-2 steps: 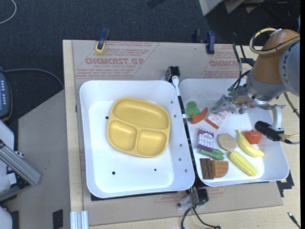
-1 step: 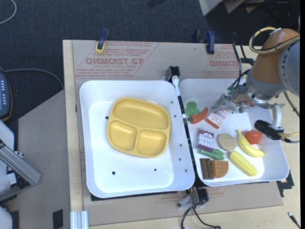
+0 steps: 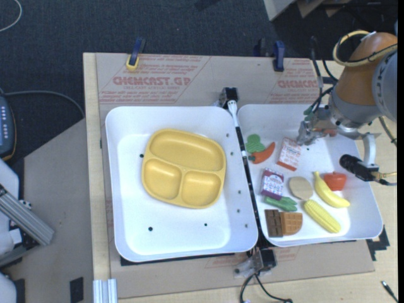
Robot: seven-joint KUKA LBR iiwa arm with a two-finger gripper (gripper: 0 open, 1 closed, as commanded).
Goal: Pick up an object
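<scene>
The right bin (image 3: pixel 265 115) holds several small toy foods: a green and orange piece (image 3: pixel 259 148), a red-and-white packet (image 3: pixel 289 154), a purple packet (image 3: pixel 273 183), a tan disc (image 3: pixel 301 187), a banana (image 3: pixel 331 191), a corn cob (image 3: pixel 322 215), a red piece (image 3: pixel 336 180), a green pod (image 3: pixel 282 202) and a brown waffle block (image 3: pixel 283 223). My gripper (image 3: pixel 307 133) hangs over the bin's far part, just up and right of the red-and-white packet. Nothing shows between its fingers.
The left bin (image 3: pixel 126 188) carries a yellow divided plate (image 3: pixel 184 168). A black clip (image 3: pixel 228 96) sits at the far end of the seam between bins. The grey arm with its orange band (image 3: pixel 369 49) enters from the right. Blue and yellow clamps hold the cardboard's far edge.
</scene>
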